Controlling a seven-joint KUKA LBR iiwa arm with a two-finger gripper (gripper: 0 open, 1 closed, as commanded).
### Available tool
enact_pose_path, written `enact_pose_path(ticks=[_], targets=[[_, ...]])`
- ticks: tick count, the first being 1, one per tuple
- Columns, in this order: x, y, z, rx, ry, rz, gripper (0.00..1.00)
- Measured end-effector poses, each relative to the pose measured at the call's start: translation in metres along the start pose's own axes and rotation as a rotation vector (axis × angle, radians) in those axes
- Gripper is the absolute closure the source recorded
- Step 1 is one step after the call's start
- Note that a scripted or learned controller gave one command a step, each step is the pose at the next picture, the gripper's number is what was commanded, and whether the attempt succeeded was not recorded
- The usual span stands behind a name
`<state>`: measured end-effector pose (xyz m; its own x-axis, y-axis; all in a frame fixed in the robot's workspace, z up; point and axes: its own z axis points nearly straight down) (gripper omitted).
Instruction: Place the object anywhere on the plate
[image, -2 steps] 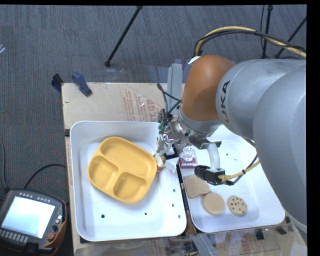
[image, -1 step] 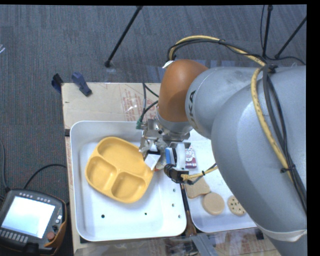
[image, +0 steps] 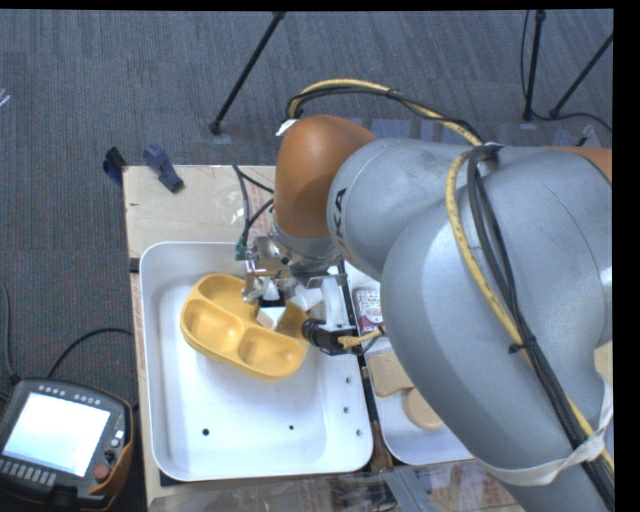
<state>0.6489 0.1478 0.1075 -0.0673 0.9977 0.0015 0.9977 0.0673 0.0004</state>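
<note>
Camera view puts the yellow divided plate (image: 240, 335) at the middle left of the frame, lying in the left white bin (image: 180, 420), with its upper right rim under the gripper (image: 272, 292). A small white thing sits right at the gripper's tip over that rim; it may be the object to be placed, but I cannot tell whether it is held or whether the tool is clenched or released. The grey arm (image: 450, 280) crowds the right of the frame over the right bin (image: 400, 440), where tan items (image: 388, 372) lie. Judging from this, the risk is a release so near the rim: the object could roll off into the bin, or the descending tool could tip the plate.
</note>
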Motion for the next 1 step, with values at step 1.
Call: enact_pose_path(ticks=[1], targets=[[0.0012,-0.0044,0.0193,0.002,-0.002,-0.002,0.00]])
